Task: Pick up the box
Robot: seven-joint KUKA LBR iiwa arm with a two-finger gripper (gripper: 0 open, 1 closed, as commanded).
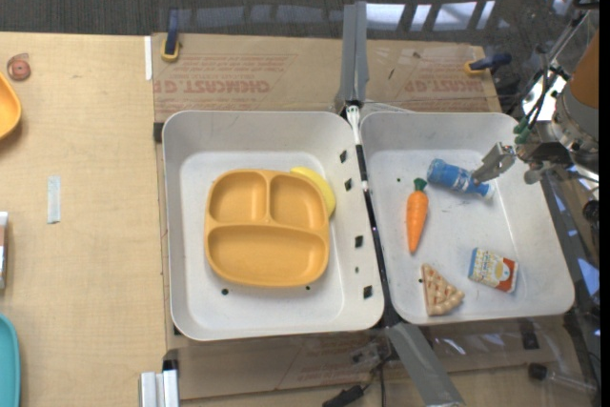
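Observation:
The box (493, 269) is a small white carton with green and orange print. It lies flat near the front right corner of the right bin (457, 133). My gripper (503, 163) reaches in from the right and hangs over the back of that bin, well behind the box. It is close to the right end of a blue bottle (457, 177), and nothing shows in its grasp.
An orange toy carrot (416, 214) lies in the middle of the right bin, and a waffle-like wedge (440, 289) lies at its front, left of the box. The left bin (181, 205) holds an orange divided plate (267, 229) with a yellow item (320, 187) behind it.

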